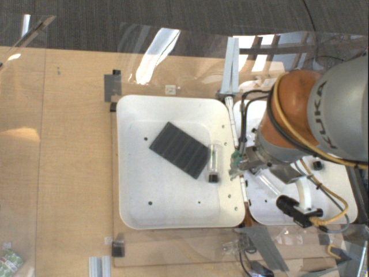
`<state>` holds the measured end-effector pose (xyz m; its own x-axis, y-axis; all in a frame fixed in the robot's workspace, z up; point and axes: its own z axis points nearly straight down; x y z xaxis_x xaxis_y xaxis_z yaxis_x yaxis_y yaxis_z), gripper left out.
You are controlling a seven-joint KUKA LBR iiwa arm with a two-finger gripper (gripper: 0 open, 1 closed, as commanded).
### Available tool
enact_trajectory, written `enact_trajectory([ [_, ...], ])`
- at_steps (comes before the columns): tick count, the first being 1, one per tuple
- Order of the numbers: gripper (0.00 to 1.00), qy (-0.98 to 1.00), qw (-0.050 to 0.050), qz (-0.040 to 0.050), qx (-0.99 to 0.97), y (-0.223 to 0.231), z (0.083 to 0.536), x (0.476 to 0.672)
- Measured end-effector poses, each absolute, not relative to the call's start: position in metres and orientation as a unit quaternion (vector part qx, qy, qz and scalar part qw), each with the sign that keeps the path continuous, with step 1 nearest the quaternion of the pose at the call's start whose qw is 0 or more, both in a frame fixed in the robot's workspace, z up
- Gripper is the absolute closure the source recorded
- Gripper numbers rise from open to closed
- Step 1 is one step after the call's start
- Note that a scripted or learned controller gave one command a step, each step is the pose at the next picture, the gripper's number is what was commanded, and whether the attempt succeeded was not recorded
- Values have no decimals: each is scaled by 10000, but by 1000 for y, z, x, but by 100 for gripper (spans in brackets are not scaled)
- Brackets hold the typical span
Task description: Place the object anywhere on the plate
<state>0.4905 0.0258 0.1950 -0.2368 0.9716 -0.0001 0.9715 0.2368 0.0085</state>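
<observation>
A dark grey ribbed rectangular plate (179, 150) lies tilted in the middle of the left white bin (138, 206). A small clear tube with a black cap (213, 163) lies on the bin floor just right of the plate's right corner, close to it or touching it. The arm's orange-banded wrist (294, 117) hangs over the right bin (268, 209). My gripper (238, 165) sits beneath it at the wall between the two bins, mostly hidden by the wrist, a short way right of the tube.
Cables and a black connector (291, 208) hang from the arm over the right bin. A metal strut (230, 68) rises behind the bins. Small black clamps (113, 85) hold the left bin's corners on the wooden bench.
</observation>
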Motion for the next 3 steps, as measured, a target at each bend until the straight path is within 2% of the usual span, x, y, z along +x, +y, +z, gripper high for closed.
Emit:
enact_trajectory([
  [1,100,8110,12,17,5850,58,185,488],
  [2,100,6773,11,17,7357,45,184,488],
  [3,100,6441,13,13,7650,-7,184,488],
])
